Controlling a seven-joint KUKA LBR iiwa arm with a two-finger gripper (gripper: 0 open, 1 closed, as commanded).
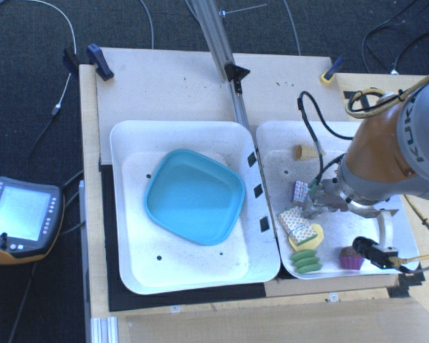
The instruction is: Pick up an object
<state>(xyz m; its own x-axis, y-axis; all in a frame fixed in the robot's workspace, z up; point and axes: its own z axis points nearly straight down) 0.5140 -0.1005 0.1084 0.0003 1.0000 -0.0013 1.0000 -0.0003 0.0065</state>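
Here, the small objects lie in the right bin [272, 143]: a patterned pink packet [300, 190] touching the hand [313, 200], a checkered packet [295, 222], a yellow piece [307, 236], a green pod-like toy [307, 262], a purple item [351, 258] and a tan block [305, 151] near the far wall. Whether the hand is open or closed cannot be told. The left bin [129, 141] holds a blue square plate [194, 196]. Both bins sit on the worktop [164, 84].

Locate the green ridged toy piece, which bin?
The green ridged toy piece lies in the right white bin, at its near edge, just below the yellow toy piece and left of the purple toy.
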